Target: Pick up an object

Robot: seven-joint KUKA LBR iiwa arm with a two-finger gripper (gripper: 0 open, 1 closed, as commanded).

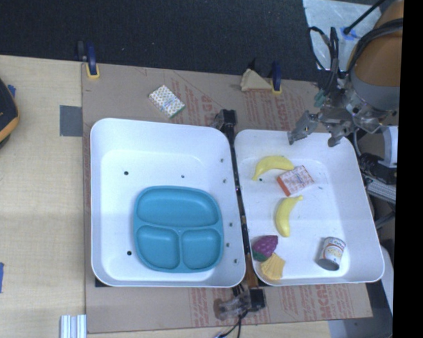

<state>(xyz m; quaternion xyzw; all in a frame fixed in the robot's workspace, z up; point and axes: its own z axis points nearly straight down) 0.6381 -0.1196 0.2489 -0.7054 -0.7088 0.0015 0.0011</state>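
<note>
Still pre-grasp: gripper (315, 136) hangs over the right bin's (366, 205) far rim, jaws spread and empty; next move needs descent onto the nearest banana (272, 165) below-left.

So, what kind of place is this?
Probably a robotics lab bench for pick tests: two white bins on clamped cardboard, toy bananas, and an open gripper above.
</note>
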